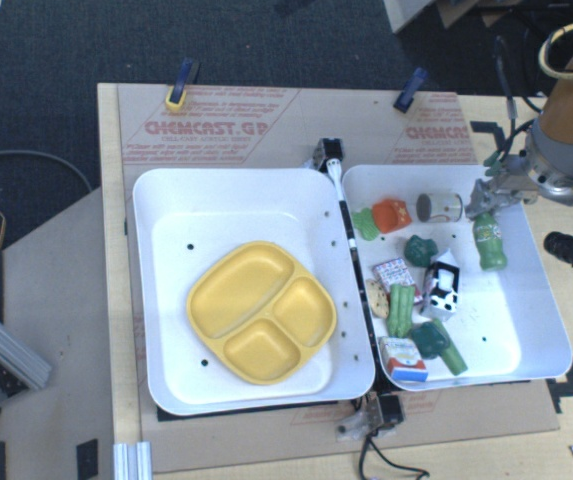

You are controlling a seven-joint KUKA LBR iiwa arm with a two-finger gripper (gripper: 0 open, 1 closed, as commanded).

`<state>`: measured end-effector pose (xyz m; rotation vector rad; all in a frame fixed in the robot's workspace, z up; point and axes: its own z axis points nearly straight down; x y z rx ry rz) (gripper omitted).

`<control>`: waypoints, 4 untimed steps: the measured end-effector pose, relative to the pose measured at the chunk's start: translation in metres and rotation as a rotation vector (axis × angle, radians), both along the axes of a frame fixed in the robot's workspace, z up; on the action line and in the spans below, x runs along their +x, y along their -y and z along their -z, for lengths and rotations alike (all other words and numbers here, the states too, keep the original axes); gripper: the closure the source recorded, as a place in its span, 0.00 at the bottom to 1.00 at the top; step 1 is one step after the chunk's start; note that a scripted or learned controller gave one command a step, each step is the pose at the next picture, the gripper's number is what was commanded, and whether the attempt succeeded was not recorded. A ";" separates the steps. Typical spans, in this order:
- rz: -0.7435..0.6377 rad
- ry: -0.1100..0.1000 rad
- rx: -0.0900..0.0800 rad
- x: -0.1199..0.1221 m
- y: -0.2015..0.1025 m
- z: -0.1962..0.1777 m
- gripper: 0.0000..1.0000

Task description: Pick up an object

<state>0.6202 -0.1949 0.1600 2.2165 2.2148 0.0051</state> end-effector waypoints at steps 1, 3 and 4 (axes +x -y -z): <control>-0.001 0.001 -0.001 0.002 0.010 -0.051 1.00; -0.005 -0.011 0.006 -0.001 -0.044 -0.059 1.00; -0.006 -0.011 0.006 -0.022 -0.092 -0.066 1.00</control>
